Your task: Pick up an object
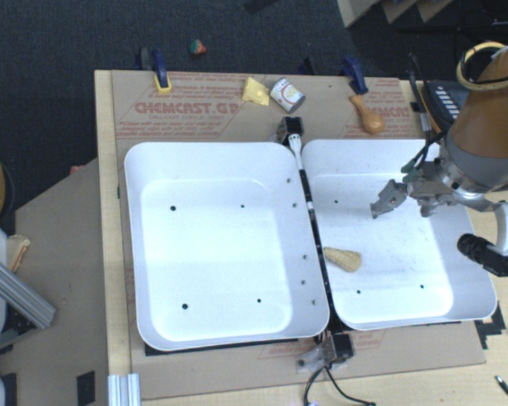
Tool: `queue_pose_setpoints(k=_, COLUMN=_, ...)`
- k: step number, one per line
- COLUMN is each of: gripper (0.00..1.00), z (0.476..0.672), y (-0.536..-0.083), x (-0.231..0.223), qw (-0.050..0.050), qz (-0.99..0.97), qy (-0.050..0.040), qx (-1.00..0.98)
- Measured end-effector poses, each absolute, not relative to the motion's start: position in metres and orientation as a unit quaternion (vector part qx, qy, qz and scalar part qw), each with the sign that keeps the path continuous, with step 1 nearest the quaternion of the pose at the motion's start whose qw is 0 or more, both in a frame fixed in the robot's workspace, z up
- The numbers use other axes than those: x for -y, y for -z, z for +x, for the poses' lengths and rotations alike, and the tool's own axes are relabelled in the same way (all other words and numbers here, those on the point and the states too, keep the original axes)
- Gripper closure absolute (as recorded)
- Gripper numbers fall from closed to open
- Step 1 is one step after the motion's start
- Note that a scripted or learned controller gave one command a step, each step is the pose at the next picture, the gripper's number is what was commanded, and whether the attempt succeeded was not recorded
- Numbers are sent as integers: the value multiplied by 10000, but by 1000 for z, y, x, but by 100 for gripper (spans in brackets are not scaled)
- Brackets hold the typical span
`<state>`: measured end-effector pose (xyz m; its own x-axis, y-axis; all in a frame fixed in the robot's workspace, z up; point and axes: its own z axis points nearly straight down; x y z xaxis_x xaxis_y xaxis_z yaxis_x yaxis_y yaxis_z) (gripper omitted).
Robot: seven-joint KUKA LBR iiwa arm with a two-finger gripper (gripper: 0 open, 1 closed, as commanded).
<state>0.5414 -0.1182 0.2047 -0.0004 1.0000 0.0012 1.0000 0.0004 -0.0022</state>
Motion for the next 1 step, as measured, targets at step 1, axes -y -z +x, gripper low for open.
queue_pose_setpoints(k=1, gripper=0, z=552, y=-374, x=131, qw=-96, qz=-7066, qy=56, qx=7076)
